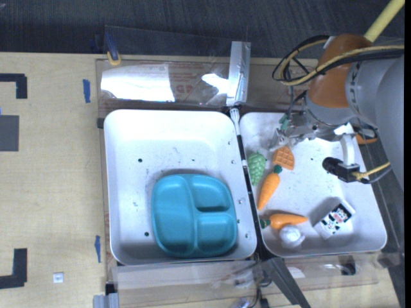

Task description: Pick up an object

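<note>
My gripper (287, 133) hangs low over the back left part of the right bin (366, 201). Just in front of it lies an orange waffle-textured piece (284, 158), close to the gripper's tip; whether they touch I cannot tell. A carrot (268, 188) with a green top lies at a slant beside it. A green bumpy toy (256, 167) rests against the bin's left wall. Toward the front lie an orange sausage-shaped toy (287, 220), a white round-capped item (291, 235) and a small white box with black marks (336, 217).
The left bin (128, 140) holds a blue divided plate (192, 215) at its front. A clear plastic sheet (173, 82) stands behind the bins. A black cable connector (340, 167) hangs from the arm over the right bin. The grey and orange arm (359, 76) covers the back right corner.
</note>
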Controlling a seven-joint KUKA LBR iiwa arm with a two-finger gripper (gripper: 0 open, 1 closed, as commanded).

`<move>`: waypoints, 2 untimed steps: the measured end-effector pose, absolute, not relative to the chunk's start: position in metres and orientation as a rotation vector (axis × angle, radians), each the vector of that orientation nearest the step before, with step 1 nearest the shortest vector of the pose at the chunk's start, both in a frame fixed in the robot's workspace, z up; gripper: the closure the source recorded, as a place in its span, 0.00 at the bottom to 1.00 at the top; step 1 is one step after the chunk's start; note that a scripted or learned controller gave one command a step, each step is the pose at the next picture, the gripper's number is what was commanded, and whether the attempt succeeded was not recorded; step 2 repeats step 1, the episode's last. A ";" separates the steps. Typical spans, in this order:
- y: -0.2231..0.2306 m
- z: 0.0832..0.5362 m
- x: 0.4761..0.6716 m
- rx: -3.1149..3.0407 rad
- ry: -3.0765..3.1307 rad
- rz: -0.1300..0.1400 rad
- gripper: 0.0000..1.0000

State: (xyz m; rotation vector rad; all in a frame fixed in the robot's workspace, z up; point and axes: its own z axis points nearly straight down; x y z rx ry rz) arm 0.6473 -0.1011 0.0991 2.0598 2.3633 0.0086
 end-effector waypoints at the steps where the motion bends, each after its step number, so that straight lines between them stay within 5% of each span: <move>1: -0.049 0.189 0.618 2.071 2.354 0.011 1.00; 2: -0.049 0.189 0.618 2.071 2.354 0.011 1.00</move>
